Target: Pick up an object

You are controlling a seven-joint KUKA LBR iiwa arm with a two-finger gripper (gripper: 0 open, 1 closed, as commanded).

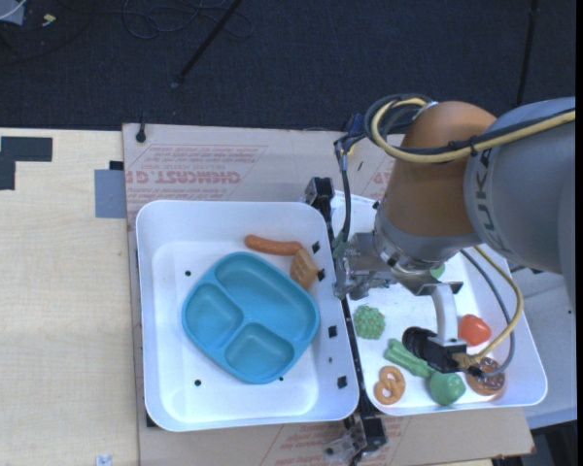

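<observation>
My gripper [354,283] hangs low over the left side of the right bin [531,384], close to the divider between the bins. Just below it lies a green broccoli piece [369,321]. Nearer the front of that bin are a pretzel [390,385], a long green vegetable [407,356], a green pepper [447,388], a red tomato [474,329] and a brown donut [487,378]. The arm's bulk hides the back of this bin.
The left bin [165,260] holds a blue divided plate [251,316], an orange sausage [272,245] and a brownish pastry piece [304,269] by its right wall. Bare wooden bench [49,309] extends to the left.
</observation>
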